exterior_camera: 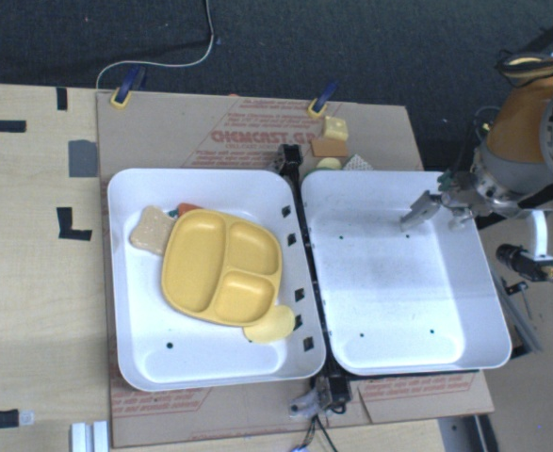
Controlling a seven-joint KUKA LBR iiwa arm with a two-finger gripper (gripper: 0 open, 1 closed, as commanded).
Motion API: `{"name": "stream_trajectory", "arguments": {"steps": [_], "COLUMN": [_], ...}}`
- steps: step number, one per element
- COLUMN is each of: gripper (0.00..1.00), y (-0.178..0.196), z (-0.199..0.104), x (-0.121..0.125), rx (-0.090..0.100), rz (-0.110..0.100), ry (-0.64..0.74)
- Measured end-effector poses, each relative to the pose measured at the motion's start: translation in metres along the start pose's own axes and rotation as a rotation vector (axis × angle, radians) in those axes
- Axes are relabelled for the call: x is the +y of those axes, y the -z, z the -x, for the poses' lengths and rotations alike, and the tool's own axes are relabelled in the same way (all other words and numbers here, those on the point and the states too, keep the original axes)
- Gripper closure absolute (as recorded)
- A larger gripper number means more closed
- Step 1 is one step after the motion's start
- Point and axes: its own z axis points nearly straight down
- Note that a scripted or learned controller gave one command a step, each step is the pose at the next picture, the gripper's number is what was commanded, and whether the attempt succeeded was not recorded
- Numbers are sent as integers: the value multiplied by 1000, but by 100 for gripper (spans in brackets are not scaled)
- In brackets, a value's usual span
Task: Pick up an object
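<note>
Reaching in from the right, the grey arm (pixel 516 144) with its orange band held its tool (pixel 417 213) low over the far part of the right bin (pixel 464 347). We could not tell from this slanting view whether the tool was spread or pressed together, and we saw nothing between its tips.

We found the things to be picked all in the left bin (pixel 125 347). A yellow divided plate (pixel 221 267) lay across its middle, three compartments facing up. A tan, sponge-like block (pixel 150 231) sat at the plate's far left edge, touching or partly under it. Just beyond the plate's far rim we made out a small red and green sliver (pixel 186 209), too hidden to name. A pale yellow piece (pixel 270 325) rested against the plate's near right corner, close to the wall shared by the bins.

We noted both bins sitting side by side on a cardboard sheet (pixel 248 132) printed with red lettering, itself on the wooden counter (pixel 31 281). Two clamps (pixel 125 88) gripped the sheet's far edge. Beyond the bins, by the far end of the divider, a few small blocks (pixel 331 139) lay on the cardboard, well apart from the tool. A white cable (pixel 203 26) ran over the dark cloth beyond the counter.
</note>
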Motion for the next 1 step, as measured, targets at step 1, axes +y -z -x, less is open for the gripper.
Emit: {"name": "stream_trajectory", "arguments": {"steps": [1], "gripper": [0], "y": [-86], "z": [-80], "x": [0], "rx": [4], "rz": [-7], "ry": [8]}}
